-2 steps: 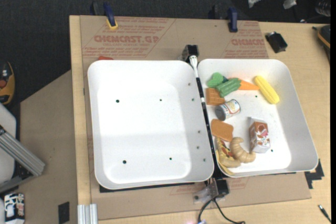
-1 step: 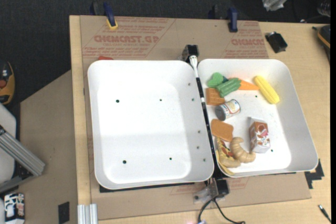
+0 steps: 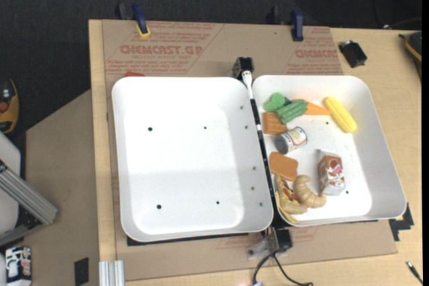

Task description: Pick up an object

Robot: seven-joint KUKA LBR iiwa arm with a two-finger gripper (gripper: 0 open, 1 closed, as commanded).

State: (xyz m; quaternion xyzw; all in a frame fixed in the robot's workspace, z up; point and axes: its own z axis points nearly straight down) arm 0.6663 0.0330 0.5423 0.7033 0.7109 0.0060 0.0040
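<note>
The right bin [image 3: 375, 144] holds several toy foods. A yellow corn cob [image 3: 340, 114] lies near its back right, with an orange carrot [image 3: 315, 108] and two green pieces [image 3: 285, 106] to its left. By the left wall lie an orange-brown block [image 3: 272, 124] and a small can [image 3: 293, 138] on its side. Toward the front sit a brown carton [image 3: 331, 173], a toast-like slice [image 3: 284, 165] and a tan croissant [image 3: 308, 192] on a yellow packet [image 3: 288, 201].
The left bin [image 3: 188, 157] lies beside the right one, their walls touching along the middle. Both rest on a cardboard-covered bench [image 3: 100, 144] held by two blue clamps [image 3: 141, 20] at the back edge. A small black block [image 3: 352, 53] lies behind the right bin.
</note>
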